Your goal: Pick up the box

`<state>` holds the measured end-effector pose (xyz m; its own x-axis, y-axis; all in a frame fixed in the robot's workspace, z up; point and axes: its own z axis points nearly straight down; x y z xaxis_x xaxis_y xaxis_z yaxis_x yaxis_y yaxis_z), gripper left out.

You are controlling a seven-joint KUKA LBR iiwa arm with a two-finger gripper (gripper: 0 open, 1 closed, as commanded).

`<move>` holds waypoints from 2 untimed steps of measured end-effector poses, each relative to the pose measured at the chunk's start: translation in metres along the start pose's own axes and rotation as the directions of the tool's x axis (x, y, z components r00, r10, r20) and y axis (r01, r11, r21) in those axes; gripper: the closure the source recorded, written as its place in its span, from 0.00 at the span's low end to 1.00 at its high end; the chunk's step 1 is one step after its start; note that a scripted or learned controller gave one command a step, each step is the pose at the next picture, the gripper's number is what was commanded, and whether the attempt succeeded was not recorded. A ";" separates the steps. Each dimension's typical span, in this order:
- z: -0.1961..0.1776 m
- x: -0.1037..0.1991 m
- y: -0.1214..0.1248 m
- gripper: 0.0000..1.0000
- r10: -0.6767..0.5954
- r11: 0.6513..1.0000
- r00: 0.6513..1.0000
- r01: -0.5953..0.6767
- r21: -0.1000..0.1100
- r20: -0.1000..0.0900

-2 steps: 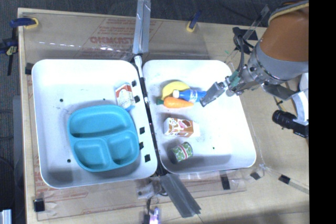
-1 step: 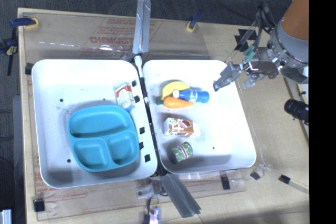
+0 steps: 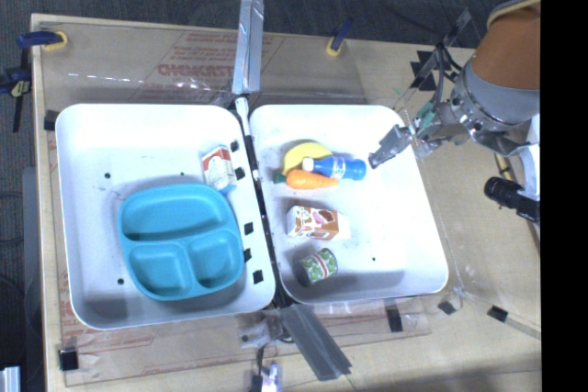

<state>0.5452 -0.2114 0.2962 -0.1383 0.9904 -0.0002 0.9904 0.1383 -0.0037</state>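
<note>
With the gripper [image 3: 386, 149] at the right bin's [image 3: 418, 229] upper right edge, fingers impossible to tell apart or together, it should cross past the bottle [image 3: 336, 167] and carrot [image 3: 312, 181] to the box [image 3: 313, 222] mid-bin.

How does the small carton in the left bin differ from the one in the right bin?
The left bin carton is red and white; the right bin carton is brown and white with a printed pattern. The left one sits against the divider beside the blue tray; the right one lies mid-bin between the carrot and the green can. Both are small and lie apart from the gripper.
</note>
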 end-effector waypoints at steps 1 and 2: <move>-0.082 -0.005 0.046 0.00 0.139 0.990 0.990 -0.139 -0.003 0.001; -0.074 -0.006 0.097 0.00 -0.106 0.994 0.994 0.106 -0.004 0.002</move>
<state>0.6425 -0.2037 0.3698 -0.2425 0.9701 -0.0017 0.9701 0.2425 0.0003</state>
